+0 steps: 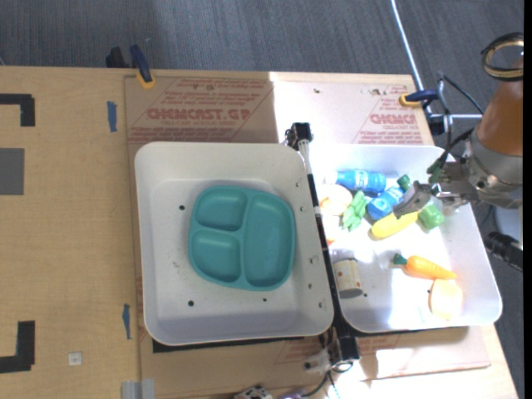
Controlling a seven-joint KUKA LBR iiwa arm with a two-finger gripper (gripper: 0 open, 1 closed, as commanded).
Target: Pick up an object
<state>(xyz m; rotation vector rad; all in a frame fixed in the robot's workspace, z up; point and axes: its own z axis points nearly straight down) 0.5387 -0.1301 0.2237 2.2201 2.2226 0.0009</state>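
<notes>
Directly beneath the two-finger gripper: a curved yellow plastic banana, with a small green plastic block just beside. Finger state: cannot tell. Recommended: descend straight over the banana's middle, clear of the block, then close fully before lifting.

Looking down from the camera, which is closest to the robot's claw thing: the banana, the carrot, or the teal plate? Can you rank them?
From the end effector:
1. Yellow banana, just below-left of it in the right bin.
2. Orange carrot, lower in the same bin.
3. Teal divided plate, far off in the left bin.
</notes>
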